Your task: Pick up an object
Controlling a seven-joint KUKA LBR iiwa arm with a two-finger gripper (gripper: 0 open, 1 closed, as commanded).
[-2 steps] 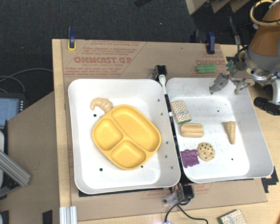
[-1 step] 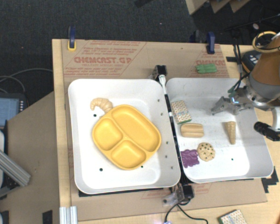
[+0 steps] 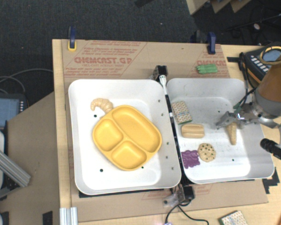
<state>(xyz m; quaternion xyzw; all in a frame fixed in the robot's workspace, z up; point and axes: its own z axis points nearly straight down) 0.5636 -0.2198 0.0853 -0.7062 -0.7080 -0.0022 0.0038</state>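
The small tan cone-shaped toy (image 3: 232, 135) lies in the right white bin (image 3: 225, 172), right of the tan bread-roll toy (image 3: 192, 131). The grey two-finger gripper (image 3: 230, 118) hovers just above the cone; whether its jaws are spread cannot be told. Judged step: the approach; next comes a straight descent and a squeeze

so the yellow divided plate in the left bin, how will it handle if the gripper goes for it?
The yellow divided plate looks like rigid moulded plastic, so probably stiff and light. It is far wider than the gripper, so only a rim pinch seems workable, and the glossy rim may slip. Lying flat in the left bin, it should slide rather than tip when pushed.
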